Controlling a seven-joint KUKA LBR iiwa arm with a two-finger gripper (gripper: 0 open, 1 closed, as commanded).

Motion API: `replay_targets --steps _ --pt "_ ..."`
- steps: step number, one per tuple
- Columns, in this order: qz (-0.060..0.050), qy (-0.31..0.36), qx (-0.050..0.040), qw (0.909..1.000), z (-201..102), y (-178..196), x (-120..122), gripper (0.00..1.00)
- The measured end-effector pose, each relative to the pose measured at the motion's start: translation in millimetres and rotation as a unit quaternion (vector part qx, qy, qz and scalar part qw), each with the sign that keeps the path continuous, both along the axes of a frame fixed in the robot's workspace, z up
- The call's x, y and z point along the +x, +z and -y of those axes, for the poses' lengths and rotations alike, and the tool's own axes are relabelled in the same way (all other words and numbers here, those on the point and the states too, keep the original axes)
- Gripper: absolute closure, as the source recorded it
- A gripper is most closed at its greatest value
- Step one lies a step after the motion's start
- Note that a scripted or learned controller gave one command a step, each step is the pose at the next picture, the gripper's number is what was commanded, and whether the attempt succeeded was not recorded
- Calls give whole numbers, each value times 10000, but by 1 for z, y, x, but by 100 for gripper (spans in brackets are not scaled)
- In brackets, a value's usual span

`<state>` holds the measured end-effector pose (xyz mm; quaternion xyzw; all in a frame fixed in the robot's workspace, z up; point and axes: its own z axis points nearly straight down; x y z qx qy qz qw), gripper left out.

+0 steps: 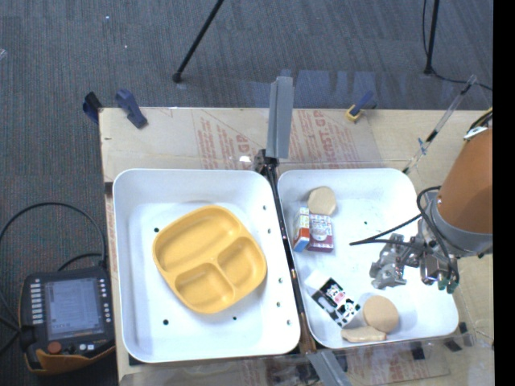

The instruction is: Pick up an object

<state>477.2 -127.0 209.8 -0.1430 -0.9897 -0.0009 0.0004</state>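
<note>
Gripper (pixel 389 270): metallic, over the right-hand part of the right bin (pixel 402 185), near that bin's right wall. Nothing visible between its parts; whether it is open or closed cannot be told from this angle. Black cables run from it toward the bin's centre.

Arm (pixel 473 195): grey wrist with orange band, entering across the right bin's right edge.

Right bin, contents:
- Round tan piece (pixel 381 314), near the front right corner, just in front of the gripper and apart from it.
- Flat tan piece (pixel 360 336), touching the round one, against the front wall.
- Black-and-white carton (pixel 334 299), lying flat near the front left corner, tilted, just beside the tan pieces.
- Small red, white and blue carton (pixel 315 232), near the left wall, toward the middle.
- Tan rounded piece (pixel 322 200), just behind that carton, toward the back left corner.

Left bin (pixel 133 207), contents:
- Yellow divided plate (pixel 209 257), three compartments, lying near the centre, turned at an angle.

Bench (pixel 185 135): cardboard-covered top bearing both bins side by side; blue clamps (pixel 129 107) at its back left corner.

Floor: handheld control pendant (pixel 68 316) left of the bench, near its front left corner.
</note>
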Motion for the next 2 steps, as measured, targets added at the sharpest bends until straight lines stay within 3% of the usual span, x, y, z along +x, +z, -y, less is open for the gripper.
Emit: replay_targets --steps 1,2 --pt "14 1059 -5 9944 60 -7 0 100" --pt "6 791 0 9969 -6 8 21 100"
